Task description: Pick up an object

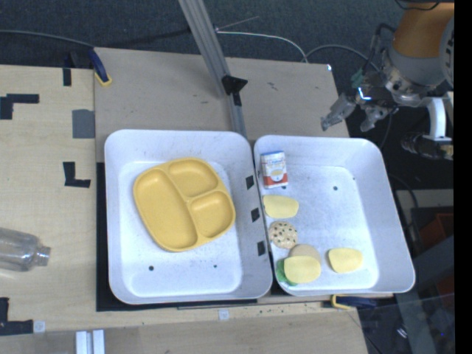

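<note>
Wooden bench (pixel 169 94), two white bins (pixel 118 198), dark floor (pixel 295 13)

Even bright overhead light, soft shadows, mild glare on white bins (pixel 118 198), slightly grainy

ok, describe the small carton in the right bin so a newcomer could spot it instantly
Look in the right-hand shallow white bin, at its far-left corner beside the divide between bins. The small white carton with a red-and-blue label lies there; its neighbours below are rounded yellow pieces and a speckled cookie.
</note>
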Robot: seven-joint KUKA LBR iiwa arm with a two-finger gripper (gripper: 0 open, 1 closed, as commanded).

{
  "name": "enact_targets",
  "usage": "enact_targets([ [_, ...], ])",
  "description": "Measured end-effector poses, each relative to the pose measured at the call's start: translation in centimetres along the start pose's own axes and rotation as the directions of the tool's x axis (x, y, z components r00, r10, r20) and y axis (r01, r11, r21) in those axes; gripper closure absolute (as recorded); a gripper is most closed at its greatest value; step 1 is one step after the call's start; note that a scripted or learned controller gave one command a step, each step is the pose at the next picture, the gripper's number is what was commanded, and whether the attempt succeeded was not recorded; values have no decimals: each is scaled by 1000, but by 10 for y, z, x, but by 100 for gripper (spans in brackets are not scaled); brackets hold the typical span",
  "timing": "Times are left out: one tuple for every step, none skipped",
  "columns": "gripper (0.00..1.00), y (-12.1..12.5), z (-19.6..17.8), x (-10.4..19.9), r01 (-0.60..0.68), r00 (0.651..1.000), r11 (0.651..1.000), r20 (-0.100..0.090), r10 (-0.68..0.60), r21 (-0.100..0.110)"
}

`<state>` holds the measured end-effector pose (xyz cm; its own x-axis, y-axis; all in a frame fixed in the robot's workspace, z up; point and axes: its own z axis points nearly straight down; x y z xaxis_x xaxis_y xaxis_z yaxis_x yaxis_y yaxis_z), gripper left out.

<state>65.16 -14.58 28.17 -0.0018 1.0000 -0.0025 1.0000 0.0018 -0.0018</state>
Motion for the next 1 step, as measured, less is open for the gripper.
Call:
enact_targets([
  [100, 0, -10, 1, 2, 1000, 1000, 1, -2, 0],
])
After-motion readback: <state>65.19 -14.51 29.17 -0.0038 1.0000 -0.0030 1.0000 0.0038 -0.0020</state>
